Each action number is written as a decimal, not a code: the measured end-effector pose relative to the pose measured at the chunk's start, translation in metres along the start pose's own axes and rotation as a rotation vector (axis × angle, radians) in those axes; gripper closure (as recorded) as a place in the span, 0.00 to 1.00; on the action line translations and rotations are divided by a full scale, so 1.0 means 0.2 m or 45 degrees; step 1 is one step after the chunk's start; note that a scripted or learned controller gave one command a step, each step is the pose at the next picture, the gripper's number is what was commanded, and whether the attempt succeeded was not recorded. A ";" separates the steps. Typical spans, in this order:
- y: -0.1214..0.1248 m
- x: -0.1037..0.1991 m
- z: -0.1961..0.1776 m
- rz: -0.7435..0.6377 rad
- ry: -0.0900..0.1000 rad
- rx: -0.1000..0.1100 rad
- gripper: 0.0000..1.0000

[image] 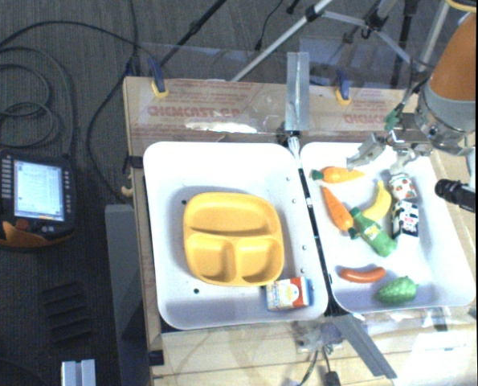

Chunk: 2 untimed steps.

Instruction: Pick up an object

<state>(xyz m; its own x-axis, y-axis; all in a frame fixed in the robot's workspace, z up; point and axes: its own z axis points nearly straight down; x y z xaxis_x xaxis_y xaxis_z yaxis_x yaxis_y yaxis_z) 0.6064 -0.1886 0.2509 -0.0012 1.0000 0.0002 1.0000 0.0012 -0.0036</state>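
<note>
Camera view: tool (381,153) spread open, holding nothing, above banana (376,201) whose long axis runs near-vertically.

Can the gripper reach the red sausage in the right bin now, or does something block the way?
Probably yes. The red sausage lies alone on bare bin floor, apart from the green strawberry-shaped toy and green bottle. The gripper hovers at the far end of the right bin, with nothing above the sausage.

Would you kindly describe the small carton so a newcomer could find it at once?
Start at the left bin, which holds a yellow tray. The carton lies just below the tray's lower right corner, near the bin's front edge. It is the one boxy item there, orange and white.
</note>
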 end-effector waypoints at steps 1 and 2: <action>-0.17 0.06 0.66 0.071 0.000 0.001 0.00; -0.11 -0.06 0.80 0.146 0.000 -0.017 0.00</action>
<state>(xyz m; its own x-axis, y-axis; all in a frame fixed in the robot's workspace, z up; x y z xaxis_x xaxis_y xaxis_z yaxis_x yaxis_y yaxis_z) 0.5848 -0.1999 0.0906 0.1131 0.9936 0.0003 0.9935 -0.1131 0.0100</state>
